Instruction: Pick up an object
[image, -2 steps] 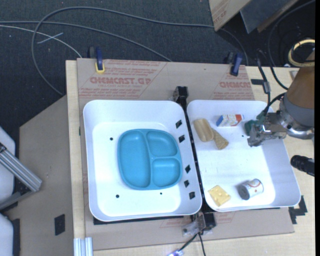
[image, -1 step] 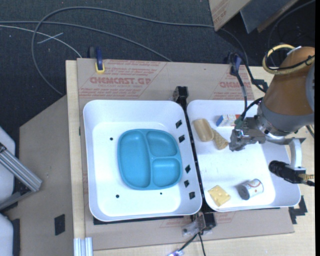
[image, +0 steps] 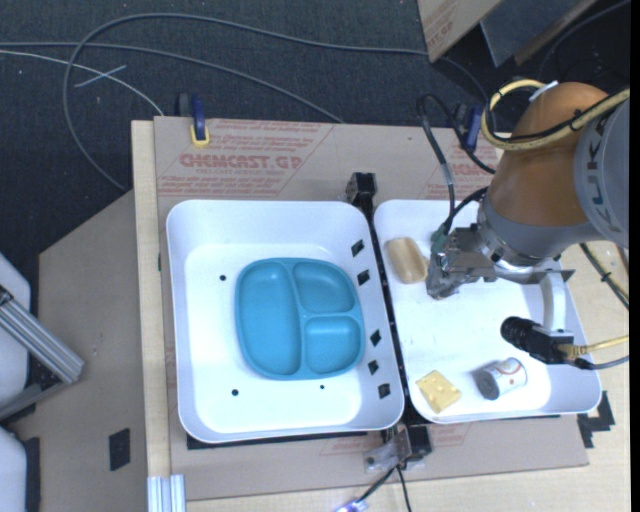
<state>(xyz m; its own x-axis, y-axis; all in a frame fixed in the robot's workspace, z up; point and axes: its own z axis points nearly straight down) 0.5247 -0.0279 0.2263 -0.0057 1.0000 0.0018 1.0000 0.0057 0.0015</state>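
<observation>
Evidently nothing had been picked yet: the end effector (image: 441, 287) was lowered in the right bin (image: 470, 335) beside the bread roll (image: 405, 259); its opening could not be told.

Arm (image: 560, 170): grey housing with a rounded orange band above the wrist — dark lettering partly visible on the grey shell at the right edge. Black and yellow cables loop over the orange section. Claw (image: 442, 283): compact grey metal assembly — details too small to resolve.
</observation>
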